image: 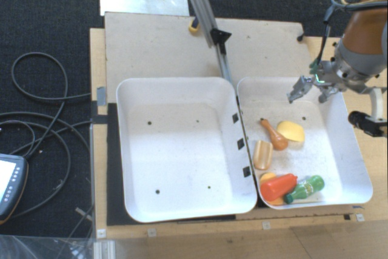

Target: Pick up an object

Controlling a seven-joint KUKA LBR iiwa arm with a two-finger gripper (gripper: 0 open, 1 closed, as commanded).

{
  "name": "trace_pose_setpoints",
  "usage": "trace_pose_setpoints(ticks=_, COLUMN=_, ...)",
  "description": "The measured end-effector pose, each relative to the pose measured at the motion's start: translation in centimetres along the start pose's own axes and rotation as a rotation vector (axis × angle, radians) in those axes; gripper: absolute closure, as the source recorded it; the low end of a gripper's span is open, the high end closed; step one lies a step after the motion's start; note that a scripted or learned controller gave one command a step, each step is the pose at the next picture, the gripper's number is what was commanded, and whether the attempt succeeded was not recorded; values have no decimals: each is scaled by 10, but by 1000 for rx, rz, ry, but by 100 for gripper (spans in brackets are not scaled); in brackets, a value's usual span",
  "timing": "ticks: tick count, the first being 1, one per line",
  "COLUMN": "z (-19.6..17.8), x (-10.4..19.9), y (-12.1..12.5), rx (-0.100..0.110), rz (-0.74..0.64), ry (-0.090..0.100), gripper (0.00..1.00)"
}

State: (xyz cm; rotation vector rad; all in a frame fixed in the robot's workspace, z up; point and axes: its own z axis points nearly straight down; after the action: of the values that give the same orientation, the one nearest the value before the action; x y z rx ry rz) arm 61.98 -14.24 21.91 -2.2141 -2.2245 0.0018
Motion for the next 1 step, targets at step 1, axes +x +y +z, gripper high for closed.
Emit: trace_pose_setpoints(ticks=1, z=-2, x=0, y=1, rx=-4, rz=-1, ry=-1, gripper=0)
